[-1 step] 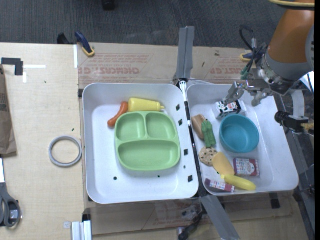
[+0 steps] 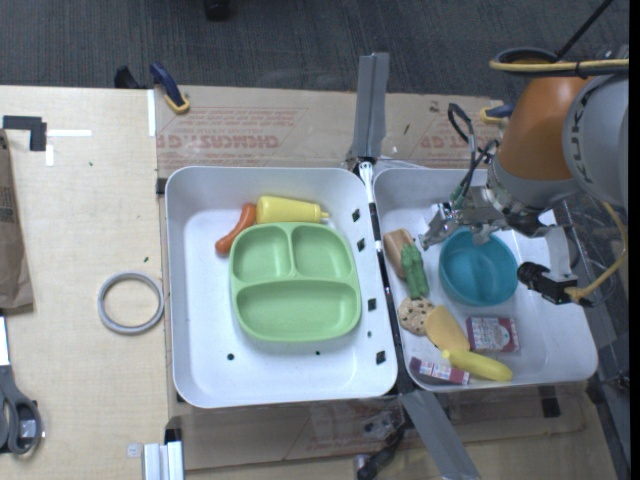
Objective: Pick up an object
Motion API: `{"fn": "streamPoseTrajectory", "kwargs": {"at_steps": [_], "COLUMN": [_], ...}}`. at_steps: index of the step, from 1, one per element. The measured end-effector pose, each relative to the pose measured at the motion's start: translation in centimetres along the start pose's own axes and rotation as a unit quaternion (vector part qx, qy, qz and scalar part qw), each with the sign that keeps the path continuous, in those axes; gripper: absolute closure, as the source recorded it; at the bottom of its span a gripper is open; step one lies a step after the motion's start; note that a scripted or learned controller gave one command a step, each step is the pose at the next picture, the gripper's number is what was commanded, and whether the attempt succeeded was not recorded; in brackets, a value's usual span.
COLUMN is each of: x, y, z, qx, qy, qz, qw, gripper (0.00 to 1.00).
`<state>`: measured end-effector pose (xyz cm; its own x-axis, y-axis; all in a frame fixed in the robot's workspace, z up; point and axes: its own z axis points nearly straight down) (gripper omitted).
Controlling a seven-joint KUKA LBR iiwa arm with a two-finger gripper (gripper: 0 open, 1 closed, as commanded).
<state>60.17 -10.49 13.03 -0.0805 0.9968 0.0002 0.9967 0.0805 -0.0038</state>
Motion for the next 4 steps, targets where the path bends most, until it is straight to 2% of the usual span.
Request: {"fn": "streamPoseTrajectory", "kwargs": {"at_steps": [1,2,3,4], "x": [-0.1,-0.1,3.6,-5.1], "y": [0.0,0.0,0.9,0.0], "z": [-0.9,-0.9,-10.0,-4.4], "qx": [0.0,0.0,-0.002,-0.002], "qy": [0.0,0.0,-0.001,-0.001], "qz": [0.002,0.002,-0.219,-0.276], "qw": [1.0,1.0,0.9758,0.9612], "gripper": [1.0,0.0,0.0,0.0]}}
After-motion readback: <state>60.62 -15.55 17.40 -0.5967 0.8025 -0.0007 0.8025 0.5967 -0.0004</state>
